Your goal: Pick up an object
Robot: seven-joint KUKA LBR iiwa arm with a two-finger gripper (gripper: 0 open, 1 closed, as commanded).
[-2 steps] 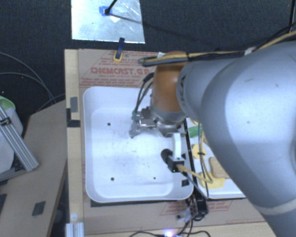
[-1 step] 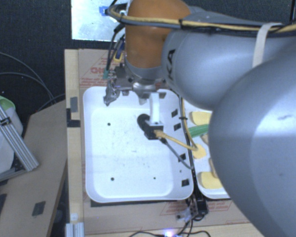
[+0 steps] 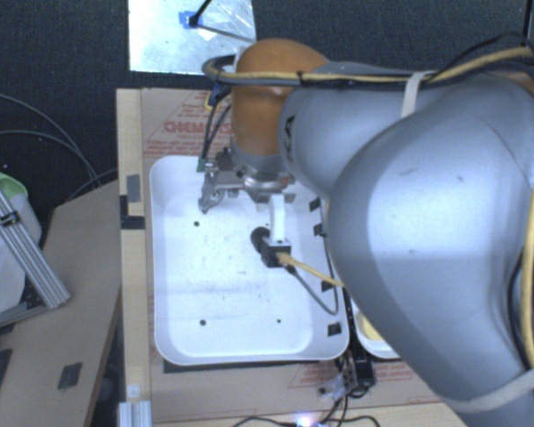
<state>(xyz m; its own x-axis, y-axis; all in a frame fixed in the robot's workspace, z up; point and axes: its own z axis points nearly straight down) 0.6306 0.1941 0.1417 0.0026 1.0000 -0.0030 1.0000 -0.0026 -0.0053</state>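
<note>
Dark carpet [image 3: 53,60] lies behind and to the left of a bench topped with brown cardboard [image 3: 173,123] that carries red print. On the carpet beyond the bench lies one silvery sheet [image 3: 160,25] with a small blue bit [image 3: 189,20] on it. One metal frame [image 3: 22,238] leans in at the left edge.

Two white bins sit on the cardboard. The left bin [image 3: 173,336] shows almost whole. Only a sliver of the right bin [image 3: 376,345] peeks out under the arm.

One grey arm [image 3: 427,203] comes in from the right and covers most of that side. Its orange band [image 3: 262,87] sits above the far rim of the left bin. The gripper [image 3: 210,198] points down over the far left part of that bin, low above its floor. Whether it is open or closed cannot be told from this angle, and nothing shows in its grasp.

Three small dark dots [image 3: 197,224] mark the floor of the left bin, one near the gripper and two toward the near rim. They may be marks rather than loose things; they are too small to tell.
</note>
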